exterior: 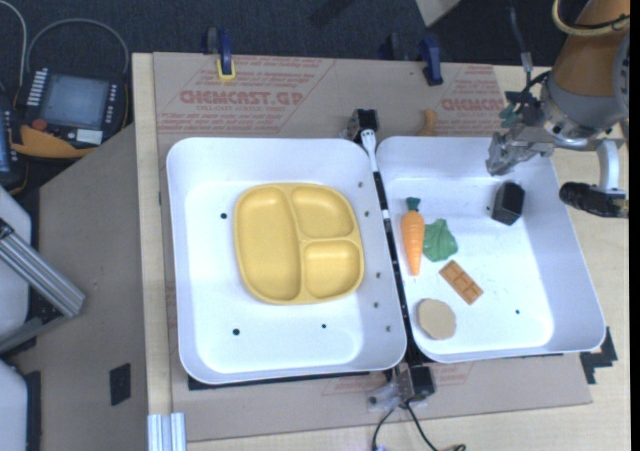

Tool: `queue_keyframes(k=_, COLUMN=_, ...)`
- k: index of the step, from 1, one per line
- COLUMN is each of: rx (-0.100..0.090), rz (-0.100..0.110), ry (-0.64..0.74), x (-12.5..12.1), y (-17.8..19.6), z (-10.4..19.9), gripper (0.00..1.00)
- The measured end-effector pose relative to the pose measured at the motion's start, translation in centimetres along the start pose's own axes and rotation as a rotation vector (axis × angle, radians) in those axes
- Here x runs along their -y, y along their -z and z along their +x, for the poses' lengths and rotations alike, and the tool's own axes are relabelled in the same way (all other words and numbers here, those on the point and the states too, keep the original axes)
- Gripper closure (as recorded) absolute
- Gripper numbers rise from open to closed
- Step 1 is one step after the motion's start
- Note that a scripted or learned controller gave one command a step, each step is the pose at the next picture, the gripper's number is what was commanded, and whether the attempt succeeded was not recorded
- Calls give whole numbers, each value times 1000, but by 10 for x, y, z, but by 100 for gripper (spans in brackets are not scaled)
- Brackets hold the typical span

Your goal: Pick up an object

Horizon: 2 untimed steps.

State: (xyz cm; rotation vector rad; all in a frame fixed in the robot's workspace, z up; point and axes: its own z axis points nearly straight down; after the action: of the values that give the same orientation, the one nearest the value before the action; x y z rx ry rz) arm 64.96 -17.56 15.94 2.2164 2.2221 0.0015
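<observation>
My gripper (503,157) hangs over the far right part of the right bin (530,329), and nothing shows between its tips. Just below it, a small black block (508,203) lies on the bin floor. By the bin's left wall lies an orange carrot (412,235) with a green leafy piece (439,240) touching its right side. A brown rectangular cracker (461,282) sits nearer the front, and a round tan cookie (436,318) lies in front of that.
The left bin (200,329) holds a yellow divided plate (298,241) at its middle. A black-and-white brush-like tool (368,134) rests on the ridge between the two bins. Blue clamps (224,45) hold the board at the back.
</observation>
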Motion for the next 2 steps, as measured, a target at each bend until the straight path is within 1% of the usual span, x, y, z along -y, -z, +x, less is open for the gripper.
queue_keyframes(k=1, rx=1, rz=-3, ry=-2, x=6, y=48, z=4, gripper=100)
queue_keyframes(k=2, rx=2, rz=-5, ry=-1, x=4, y=88, z=4, gripper=100)
